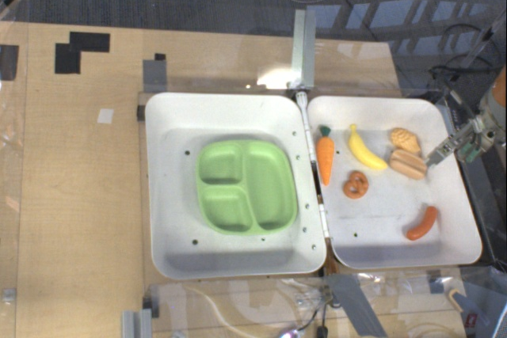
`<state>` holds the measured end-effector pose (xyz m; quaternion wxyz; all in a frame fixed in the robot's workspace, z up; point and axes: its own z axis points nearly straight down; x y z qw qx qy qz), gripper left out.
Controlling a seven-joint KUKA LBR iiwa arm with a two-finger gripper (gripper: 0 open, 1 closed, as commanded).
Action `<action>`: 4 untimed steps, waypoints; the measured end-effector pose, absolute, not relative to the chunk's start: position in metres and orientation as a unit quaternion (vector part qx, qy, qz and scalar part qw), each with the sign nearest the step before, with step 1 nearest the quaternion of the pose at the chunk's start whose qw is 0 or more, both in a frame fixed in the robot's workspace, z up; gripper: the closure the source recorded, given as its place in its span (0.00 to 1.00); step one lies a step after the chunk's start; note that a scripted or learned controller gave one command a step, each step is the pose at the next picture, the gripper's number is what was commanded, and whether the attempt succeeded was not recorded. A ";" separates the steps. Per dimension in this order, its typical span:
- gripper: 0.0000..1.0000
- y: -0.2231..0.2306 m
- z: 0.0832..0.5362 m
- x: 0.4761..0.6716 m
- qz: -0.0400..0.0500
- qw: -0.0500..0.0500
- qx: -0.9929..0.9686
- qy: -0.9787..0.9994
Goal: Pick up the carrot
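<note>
The carrot (325, 157), orange with a green top, lies lengthwise at the left edge of the right bin (396, 245), close to the divider between the bins. My gripper (437, 157) reaches in from the right, over that bin's right side. Its tip is next to a brown bun (409, 165) and far to the right of the carrot. Nothing shows in its grasp.
Also in the right bin are a banana (367, 150), a pretzel (356, 186), a tan biscuit (405, 139) and a red sausage (421, 223). The left bin (170, 170) holds a green divided plate (246, 186). A metal post (304, 47) stands behind the bins.
</note>
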<state>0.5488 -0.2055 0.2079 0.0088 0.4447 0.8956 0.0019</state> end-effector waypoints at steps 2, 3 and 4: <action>0.00 -0.204 0.177 0.587 0.001 0.004 0.446 0.895; 0.00 -0.205 0.173 0.594 0.000 0.005 0.283 0.959; 0.00 -0.205 0.170 0.628 0.000 0.006 0.257 0.966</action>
